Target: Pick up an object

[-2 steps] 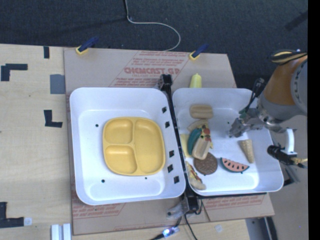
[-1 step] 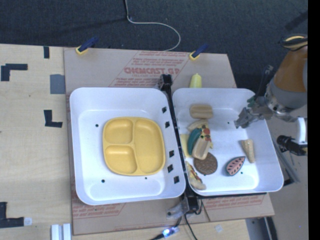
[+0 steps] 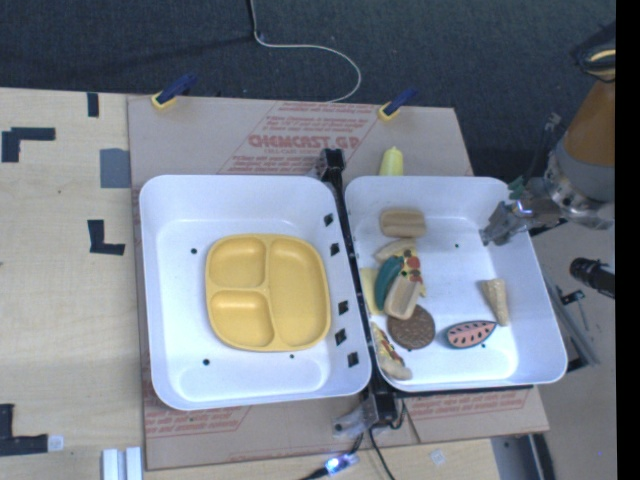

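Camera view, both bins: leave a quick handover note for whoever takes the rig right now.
Gripper: at the right bin's right rim, nothing seen between its fingers; open or shut cannot be told.
Right bin holds the toy food: a bread slice, a watermelon slice, a brown round cookie, a cone-shaped piece, and a mixed pile by the divider.
Left bin holds a yellow divided plate.
A yellow piece lies outside, behind the right bin.
Done: nothing lifted yet.
Left: descend, grasp one item, raise it.
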Controlling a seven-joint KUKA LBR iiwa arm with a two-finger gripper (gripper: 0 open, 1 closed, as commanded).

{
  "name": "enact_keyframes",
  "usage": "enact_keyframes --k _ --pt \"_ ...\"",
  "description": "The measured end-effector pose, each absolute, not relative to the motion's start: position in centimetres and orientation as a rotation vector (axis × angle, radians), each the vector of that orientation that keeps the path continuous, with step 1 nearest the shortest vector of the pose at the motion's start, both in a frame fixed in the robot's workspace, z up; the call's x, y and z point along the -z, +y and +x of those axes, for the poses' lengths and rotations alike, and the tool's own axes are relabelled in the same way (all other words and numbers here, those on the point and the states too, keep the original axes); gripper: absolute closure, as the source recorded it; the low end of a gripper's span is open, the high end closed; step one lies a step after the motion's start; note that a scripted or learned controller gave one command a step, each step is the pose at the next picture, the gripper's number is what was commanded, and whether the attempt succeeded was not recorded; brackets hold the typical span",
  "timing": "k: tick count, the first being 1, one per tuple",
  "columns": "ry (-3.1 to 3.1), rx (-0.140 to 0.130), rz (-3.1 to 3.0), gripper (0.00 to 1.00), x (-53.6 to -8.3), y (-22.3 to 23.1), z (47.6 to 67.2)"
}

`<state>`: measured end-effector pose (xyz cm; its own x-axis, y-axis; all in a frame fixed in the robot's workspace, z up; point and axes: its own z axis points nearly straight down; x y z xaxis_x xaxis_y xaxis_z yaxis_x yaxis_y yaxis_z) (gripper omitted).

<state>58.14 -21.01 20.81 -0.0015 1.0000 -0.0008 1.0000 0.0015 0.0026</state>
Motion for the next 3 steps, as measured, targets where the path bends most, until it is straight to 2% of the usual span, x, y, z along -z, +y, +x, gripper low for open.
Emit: enact_keyframes --k 1,2,3 --pt "2.223 -0.001 2.219 1.0 -22.5 -21.0 58.2" --pt "2.23 -0.001 2.215 1.0 -22.9 -14.9 58.5" --pt "2.23 -0.002 2.214 1.0 -23.5 -9.8 60.3"
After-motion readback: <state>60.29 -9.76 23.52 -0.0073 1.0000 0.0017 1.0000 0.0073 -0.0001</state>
